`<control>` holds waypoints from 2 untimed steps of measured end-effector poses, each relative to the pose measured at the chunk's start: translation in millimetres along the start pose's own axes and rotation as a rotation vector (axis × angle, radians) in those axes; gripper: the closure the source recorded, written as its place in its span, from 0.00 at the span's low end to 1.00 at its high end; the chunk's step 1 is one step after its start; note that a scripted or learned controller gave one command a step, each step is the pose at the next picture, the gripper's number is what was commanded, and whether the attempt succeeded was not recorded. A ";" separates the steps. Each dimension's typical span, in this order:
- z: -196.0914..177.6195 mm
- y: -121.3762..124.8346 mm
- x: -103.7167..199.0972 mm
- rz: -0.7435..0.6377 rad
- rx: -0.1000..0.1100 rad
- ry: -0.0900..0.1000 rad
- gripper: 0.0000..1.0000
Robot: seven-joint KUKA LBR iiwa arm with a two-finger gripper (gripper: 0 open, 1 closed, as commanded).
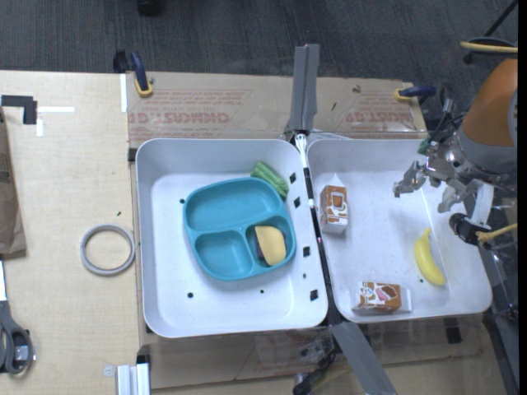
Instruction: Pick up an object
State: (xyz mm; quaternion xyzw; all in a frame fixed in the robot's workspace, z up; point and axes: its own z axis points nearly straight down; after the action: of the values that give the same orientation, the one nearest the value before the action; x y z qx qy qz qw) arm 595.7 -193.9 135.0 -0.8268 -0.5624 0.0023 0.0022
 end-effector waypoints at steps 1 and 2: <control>-19.4 -71.7 -42.9 0.082 0.000 0.001 0.00; 46.6 -98.4 -44.7 -0.532 -0.002 0.002 0.00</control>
State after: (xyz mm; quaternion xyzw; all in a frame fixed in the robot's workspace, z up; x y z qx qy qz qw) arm 487.5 -199.3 89.1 -0.6498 -0.7601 0.0004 0.0023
